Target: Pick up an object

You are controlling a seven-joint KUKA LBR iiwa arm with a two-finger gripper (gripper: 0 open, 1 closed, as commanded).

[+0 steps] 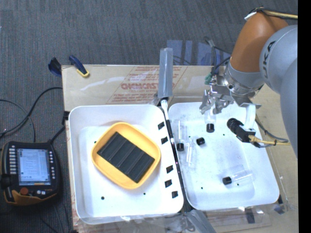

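I have the end effector [213,107] over the right bin [262,188], upper middle of the frame; I cannot tell its grasp state. A small black-capped vial [210,126] lies just below it. I'd descend straight, centring before closing.

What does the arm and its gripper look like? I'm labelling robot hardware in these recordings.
The arm has a smooth grey casing with dark lettering, and a rounded orange band above the wrist. Below sits a grey metal wrist ring, then the gripper, a small silver and clear-looking mechanism with thin cables trailing nearby.
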